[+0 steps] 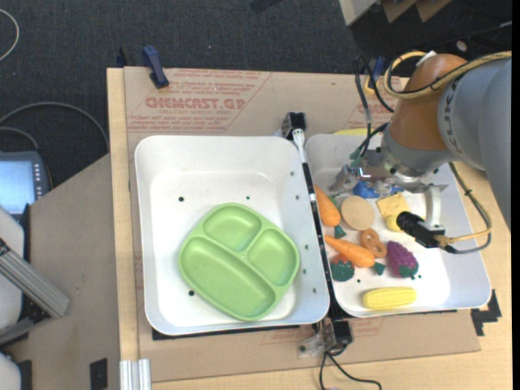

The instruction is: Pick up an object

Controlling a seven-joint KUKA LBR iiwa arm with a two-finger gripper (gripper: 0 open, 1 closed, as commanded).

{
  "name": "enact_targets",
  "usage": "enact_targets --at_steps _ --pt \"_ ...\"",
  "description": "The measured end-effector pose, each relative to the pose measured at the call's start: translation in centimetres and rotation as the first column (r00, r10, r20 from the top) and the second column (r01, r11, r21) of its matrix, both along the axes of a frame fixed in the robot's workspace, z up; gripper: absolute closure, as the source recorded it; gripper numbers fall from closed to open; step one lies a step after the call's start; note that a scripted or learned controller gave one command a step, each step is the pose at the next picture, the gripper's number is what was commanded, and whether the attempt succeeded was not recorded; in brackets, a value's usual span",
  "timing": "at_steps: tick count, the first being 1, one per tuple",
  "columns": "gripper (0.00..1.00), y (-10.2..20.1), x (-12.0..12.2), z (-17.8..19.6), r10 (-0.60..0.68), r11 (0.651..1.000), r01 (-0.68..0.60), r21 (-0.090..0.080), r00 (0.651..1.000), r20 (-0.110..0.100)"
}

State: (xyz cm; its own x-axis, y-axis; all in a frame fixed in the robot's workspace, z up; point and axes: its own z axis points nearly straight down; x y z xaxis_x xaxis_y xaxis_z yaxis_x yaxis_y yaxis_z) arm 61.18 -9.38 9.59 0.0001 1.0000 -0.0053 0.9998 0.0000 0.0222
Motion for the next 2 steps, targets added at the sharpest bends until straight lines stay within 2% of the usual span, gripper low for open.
enact_targets --at_steps 1,2 --pt "0.0 -0.4 -0.51 -0.07 0.002 1.0 -0.002 0.005 1.0 -0.006" --pt "0.0 -0.17 -1.14 -0.76 -0.002 1.0 0.002 0.001 1.0 -0.014"
